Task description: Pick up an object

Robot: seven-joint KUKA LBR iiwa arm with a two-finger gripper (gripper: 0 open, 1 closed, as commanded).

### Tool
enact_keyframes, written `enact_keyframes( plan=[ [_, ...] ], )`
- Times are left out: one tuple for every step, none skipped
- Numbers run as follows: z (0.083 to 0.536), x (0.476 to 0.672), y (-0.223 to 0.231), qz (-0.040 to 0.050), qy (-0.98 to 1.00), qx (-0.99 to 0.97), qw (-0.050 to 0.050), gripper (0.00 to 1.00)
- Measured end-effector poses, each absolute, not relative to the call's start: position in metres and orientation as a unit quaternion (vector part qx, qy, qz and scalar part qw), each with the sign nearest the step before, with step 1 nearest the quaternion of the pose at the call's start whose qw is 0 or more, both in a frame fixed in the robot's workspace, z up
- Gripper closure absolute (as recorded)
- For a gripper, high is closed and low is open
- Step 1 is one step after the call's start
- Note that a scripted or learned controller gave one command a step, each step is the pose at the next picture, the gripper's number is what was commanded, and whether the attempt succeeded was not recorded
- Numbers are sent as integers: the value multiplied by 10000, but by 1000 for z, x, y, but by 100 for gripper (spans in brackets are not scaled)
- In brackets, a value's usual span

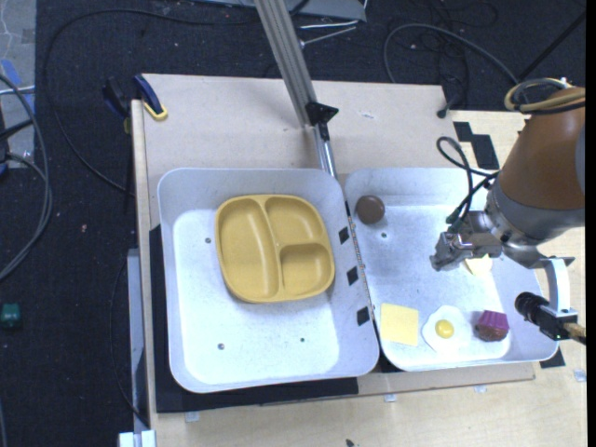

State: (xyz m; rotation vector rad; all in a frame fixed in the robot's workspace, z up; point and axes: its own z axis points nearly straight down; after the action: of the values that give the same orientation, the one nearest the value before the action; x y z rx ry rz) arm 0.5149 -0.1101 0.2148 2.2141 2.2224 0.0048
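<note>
The right bin [410,226] holds a brown round object [370,209] near its far left corner. Along its near edge lie a yellow cheese slice [400,324], a toy fried egg [443,328] and a purple piece [492,325]. My gripper [453,250] hangs over the right side of this bin, above and behind the egg. A pale yellow piece [479,266] peeks out just beside and below the gripper, mostly hidden by it.
The left bin [186,250] carries a yellow divided plate [275,247]. A grey metal pole [289,49] slants in from the top toward the gap between the bins. Cables trail on the dark floor around the bench.
</note>
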Motion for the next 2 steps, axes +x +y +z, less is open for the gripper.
enact_keyframes(
  plan=[
    [238, 516, -110, 10, 7084, 7058, 17, 100],
    [233, 532, -67, 7, 7098, 7044, 0, 100]
  ],
)
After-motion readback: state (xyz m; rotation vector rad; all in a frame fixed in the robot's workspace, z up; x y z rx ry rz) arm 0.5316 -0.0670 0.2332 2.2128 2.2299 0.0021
